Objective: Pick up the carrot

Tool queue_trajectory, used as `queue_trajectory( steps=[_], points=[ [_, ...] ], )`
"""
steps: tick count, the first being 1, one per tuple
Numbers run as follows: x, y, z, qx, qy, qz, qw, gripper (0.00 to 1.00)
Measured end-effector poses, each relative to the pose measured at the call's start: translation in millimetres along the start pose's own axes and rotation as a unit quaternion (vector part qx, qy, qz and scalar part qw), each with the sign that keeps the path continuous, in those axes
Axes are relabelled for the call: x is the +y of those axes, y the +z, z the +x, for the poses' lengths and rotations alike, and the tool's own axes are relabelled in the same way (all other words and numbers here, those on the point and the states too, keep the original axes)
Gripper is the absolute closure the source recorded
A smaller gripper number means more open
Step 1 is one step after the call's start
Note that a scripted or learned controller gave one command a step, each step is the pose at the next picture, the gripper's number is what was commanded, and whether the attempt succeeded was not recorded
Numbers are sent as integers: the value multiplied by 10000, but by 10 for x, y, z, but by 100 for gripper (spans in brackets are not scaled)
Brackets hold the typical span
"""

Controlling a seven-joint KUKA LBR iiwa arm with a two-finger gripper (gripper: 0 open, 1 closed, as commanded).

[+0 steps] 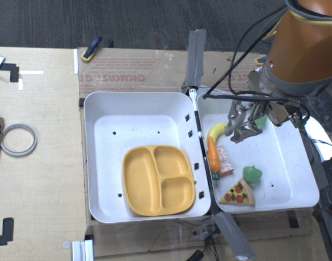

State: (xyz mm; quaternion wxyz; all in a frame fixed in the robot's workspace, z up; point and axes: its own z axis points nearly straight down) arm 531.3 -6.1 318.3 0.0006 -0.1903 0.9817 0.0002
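1. Plainly, the slim orange toy carrot (213,153) is seen lying lengthwise against the left wall of the right white bin (296,200), its green top hidden.
2. A yellow banana (215,130) is touched at its upper end; a red-and-white packet (225,161) lies just beside.
3. The metal two-finger gripper (243,127) is held above, nothing gripped; its jaw state cannot be told.

The bench (35,200) is pale wood. On it sit two white bins: the left bin (100,145) and the right bin (296,173), touching side by side. A tape roll (17,140) lies well left of them.
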Motion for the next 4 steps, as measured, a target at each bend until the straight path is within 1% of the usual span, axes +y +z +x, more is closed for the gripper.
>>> queue_trajectory(
  steps=[1, 2, 3, 4],
  points=[
    [705, 457, 17, 0, -280, -5, 9996, 100],
    [337, 241, 225, -20, 561, 4, 9984, 100],
    [-211, -895, -228, -17, 608, 6, 9981, 100],
    [40, 913, 121, 0, -205, -3, 9998, 100]
  ],
)
